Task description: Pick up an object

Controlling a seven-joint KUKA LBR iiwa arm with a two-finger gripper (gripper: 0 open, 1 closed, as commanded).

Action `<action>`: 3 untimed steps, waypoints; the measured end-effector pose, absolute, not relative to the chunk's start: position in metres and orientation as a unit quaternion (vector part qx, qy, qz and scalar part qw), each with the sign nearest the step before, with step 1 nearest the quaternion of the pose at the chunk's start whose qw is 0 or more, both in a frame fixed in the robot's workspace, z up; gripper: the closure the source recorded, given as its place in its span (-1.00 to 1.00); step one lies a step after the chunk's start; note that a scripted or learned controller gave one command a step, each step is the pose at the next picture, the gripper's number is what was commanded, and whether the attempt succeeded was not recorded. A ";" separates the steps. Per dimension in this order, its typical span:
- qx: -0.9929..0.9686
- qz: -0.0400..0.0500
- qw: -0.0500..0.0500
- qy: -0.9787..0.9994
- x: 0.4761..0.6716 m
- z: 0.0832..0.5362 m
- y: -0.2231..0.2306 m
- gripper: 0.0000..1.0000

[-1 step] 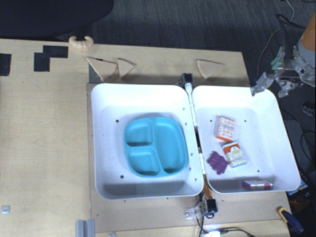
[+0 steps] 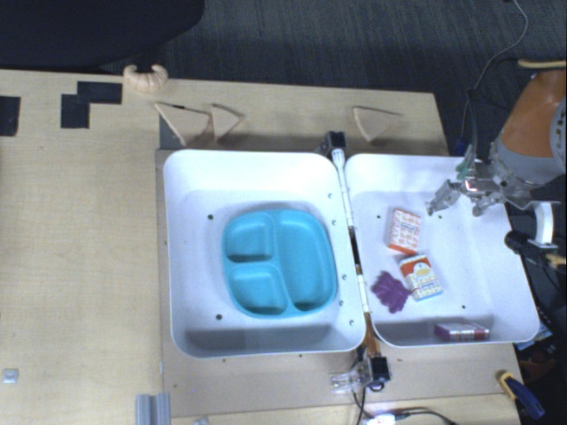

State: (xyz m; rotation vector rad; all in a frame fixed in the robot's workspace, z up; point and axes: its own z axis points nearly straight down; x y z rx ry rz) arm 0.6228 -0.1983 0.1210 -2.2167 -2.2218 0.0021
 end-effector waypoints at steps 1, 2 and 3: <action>-0.706 -0.002 -0.002 -0.708 0.549 0.087 -0.165 -1.00; -0.706 -0.004 -0.005 -0.709 0.552 0.099 -0.165 1.00; -0.706 -0.003 -0.005 -0.709 0.552 0.099 -0.165 -1.00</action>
